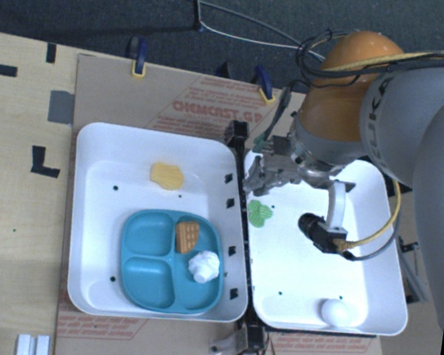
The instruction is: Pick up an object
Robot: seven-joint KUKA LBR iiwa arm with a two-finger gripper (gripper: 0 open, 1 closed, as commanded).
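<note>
My gripper [257, 183] hangs over the left side of the right bin [378, 237], close to the wall shared by the two bins. A small green object [259, 214] lies on the bin floor just below and in front of it, apart from the gripper. A white ball [340, 313] rests near the right bin's front edge. In the left bin [104, 163] a yellow piece [168, 175] lies on the floor. A blue sectioned tray [142, 272] there holds a brown waffle-like piece [187, 236] and a white crumpled object [204, 267].
The arm's orange band and grey body cover the right bin's back right part. A black cable fitting [319, 231] with a yellow hose hangs over the right bin's middle. Clamps [139, 61] hold the cardboard sheet under the bins.
</note>
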